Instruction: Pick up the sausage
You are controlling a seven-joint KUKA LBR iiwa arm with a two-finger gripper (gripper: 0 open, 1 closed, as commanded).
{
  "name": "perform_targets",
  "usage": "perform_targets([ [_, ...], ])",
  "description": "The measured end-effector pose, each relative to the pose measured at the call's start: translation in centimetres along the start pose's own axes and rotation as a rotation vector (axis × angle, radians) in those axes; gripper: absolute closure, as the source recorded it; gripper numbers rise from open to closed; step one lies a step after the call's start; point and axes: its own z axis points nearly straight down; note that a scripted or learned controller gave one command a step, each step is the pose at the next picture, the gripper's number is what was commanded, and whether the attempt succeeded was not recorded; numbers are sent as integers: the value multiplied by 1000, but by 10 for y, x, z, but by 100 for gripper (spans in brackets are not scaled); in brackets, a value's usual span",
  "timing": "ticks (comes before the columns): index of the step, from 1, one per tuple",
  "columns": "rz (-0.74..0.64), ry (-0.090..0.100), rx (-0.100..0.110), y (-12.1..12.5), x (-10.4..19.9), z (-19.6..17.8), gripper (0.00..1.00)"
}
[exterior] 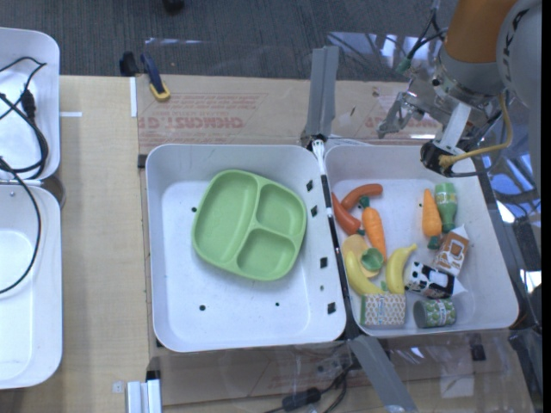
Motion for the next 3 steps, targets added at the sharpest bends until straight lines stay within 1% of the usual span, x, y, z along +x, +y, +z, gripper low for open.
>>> perform_targets([
  [1,-41,0,2,-12,13,80,0],
  [2,-91,0,2,14,-25,166,0],
  [3,-73,3,0,47,-62,179,0],
])
